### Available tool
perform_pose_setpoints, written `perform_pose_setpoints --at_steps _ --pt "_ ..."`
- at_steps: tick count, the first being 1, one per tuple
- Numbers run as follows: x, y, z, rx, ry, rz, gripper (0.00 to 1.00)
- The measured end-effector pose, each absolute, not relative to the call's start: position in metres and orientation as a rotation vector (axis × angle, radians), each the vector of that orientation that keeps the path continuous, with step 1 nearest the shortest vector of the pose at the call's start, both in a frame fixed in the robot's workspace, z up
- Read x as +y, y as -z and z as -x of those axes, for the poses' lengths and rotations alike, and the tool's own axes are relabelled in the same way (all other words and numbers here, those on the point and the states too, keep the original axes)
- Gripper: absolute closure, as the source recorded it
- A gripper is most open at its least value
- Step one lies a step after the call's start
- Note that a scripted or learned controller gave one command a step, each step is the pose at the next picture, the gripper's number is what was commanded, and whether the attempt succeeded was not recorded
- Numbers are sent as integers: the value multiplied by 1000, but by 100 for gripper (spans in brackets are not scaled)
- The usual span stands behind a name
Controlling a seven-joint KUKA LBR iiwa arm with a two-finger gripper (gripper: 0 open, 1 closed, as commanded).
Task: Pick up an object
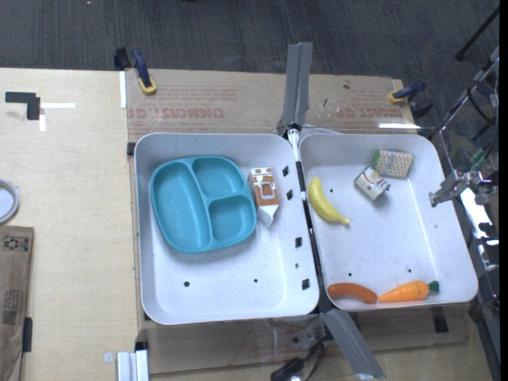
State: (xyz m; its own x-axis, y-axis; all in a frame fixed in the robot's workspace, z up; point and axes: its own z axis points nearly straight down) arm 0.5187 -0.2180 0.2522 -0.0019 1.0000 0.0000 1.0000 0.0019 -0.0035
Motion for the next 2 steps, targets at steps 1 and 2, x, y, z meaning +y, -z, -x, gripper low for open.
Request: perform_pose_setpoints --at_steps 1,2 --pt "-222 -282 -513 -2264 -1 2180 0" --pt "-209 -140 -573 -2317 -2 2120 0"
